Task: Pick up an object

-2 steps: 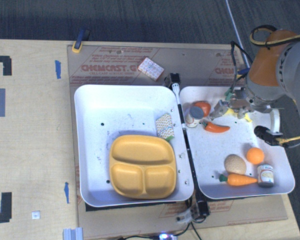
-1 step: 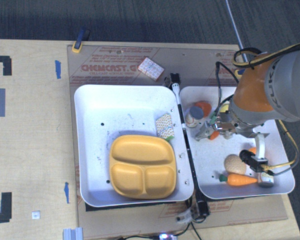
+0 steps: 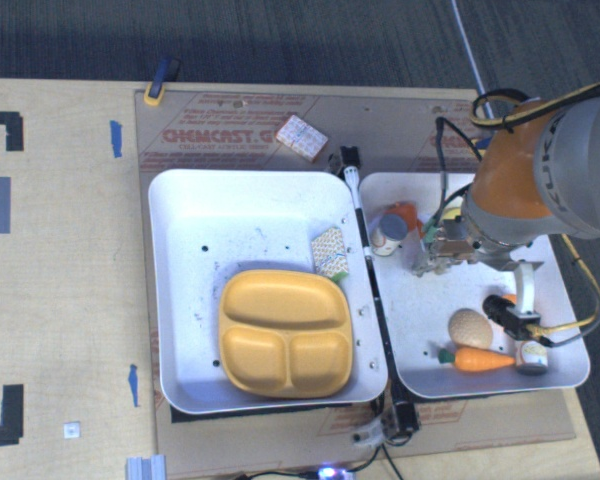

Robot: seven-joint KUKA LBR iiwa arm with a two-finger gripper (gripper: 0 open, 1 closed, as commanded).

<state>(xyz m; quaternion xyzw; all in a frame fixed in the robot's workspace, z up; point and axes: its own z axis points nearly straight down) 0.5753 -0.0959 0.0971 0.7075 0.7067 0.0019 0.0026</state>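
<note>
Over the back half of the right bin (image 3: 420,313), as the camera view shows it, the hand (image 3: 435,258) hangs low at the end of the arm (image 3: 520,183), a little left of that bin's middle; from this slant I cannot tell whether it is wide or narrow, and nothing can be seen held in it. The likeliest object for the pick, to my eye, is the small cup (image 3: 388,231) or the orange piece (image 3: 407,214) touching it, both crowded into the right bin's back-left corner. A beige egg (image 3: 470,326) and a carrot (image 3: 483,361) lie close together along that bin's front wall. The main risk is the corner: the two things there sit against each other and near the wall, so a closing hand could catch the rim, push one thing aside, or pinch both and drop them on the lift. The round egg would probably roll away from an off-centre touch. Open room lies on the bare floor at the right bin's front-left and middle. Beyond the right bin's left wall, the left bin (image 3: 180,268) holds a yellow tray (image 3: 285,330) and a patterned packet (image 3: 329,252). Farther left still lies bare counter (image 3: 60,268).
</note>
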